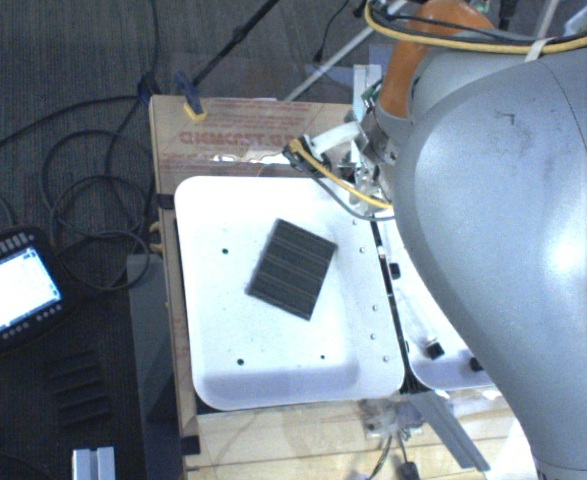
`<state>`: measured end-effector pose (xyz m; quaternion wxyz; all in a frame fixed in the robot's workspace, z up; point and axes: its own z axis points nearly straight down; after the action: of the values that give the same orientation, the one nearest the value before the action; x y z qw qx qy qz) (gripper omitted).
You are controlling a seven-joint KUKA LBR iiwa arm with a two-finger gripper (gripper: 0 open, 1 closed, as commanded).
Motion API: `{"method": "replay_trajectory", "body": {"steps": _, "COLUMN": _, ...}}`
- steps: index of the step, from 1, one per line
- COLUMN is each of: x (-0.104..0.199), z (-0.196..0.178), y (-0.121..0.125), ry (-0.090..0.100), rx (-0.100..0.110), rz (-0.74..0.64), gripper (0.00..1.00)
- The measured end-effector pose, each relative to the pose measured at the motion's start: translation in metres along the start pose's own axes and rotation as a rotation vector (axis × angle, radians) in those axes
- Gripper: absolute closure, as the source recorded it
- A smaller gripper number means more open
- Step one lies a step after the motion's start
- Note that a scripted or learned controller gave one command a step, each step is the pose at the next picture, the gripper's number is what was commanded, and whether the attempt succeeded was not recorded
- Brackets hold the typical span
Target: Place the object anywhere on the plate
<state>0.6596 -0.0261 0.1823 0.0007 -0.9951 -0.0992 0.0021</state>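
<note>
Grasping is judged pending: the black ribbed rectangular slab [293, 268], well apart from the jaws (state cannot be told), must be reached.

Floor: dark grey carpet [63, 48], left and far | Cables: black loops [93, 208] on carpet, left of bench | Bench: pale wood [273, 433], centre, red print on far edge | Pendant: lit screen [13, 288], floor, left | Rod: thin, dark [263, 8], slanting, far | Metal section: pale [93, 463], near left
</note>
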Motion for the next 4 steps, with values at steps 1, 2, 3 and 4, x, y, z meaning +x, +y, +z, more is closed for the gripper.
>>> {"method": "replay_trajectory", "body": {"steps": 1, "x": -0.004, "z": 0.000, "y": -0.022, "ry": -0.001, "rx": -0.003, "rz": -0.082, "gripper": 1.00}}
{"method": "replay_trajectory", "body": {"steps": 2, "x": -0.004, "z": 0.000, "y": -0.022, "ry": -0.001, "rx": -0.003, "rz": -0.082, "gripper": 0.00}}
{"method": "replay_trajectory", "body": {"steps": 3, "x": -0.083, "z": -0.045, "y": -0.025, "ry": -0.002, "rx": -0.004, "rz": -0.136, "gripper": 0.00}}
{"method": "replay_trajectory", "body": {"steps": 4, "x": -0.083, "z": -0.044, "y": -0.026, "ry": -0.002, "rx": -0.003, "rz": -0.136, "gripper": 0.00}}
